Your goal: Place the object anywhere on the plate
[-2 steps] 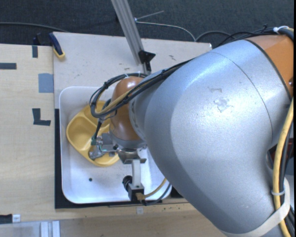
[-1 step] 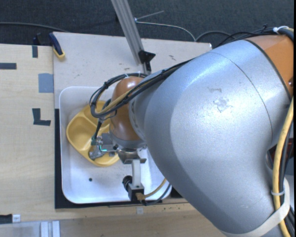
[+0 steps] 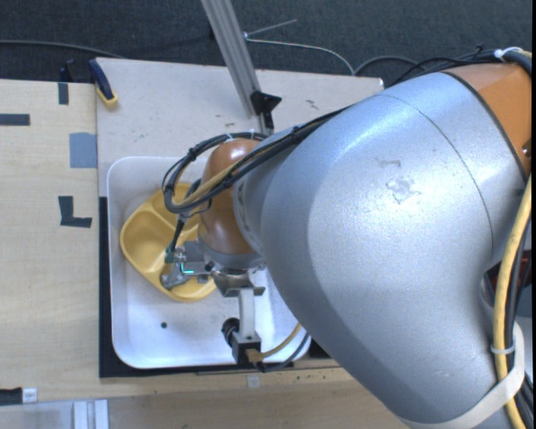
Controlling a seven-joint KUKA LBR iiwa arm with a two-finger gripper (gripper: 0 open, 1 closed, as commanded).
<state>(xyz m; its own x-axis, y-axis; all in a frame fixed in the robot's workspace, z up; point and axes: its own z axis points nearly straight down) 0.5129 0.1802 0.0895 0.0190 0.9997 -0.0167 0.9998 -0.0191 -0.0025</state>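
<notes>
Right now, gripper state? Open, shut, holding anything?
Gripper: cannot be told. It sits over the yellow plate in the white bin, and no object shows at it.

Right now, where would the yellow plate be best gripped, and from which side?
Probably by the raised rim on the view's left, coming from above: the plate lies flat in the white bin, and the arm covers its right side.
</notes>
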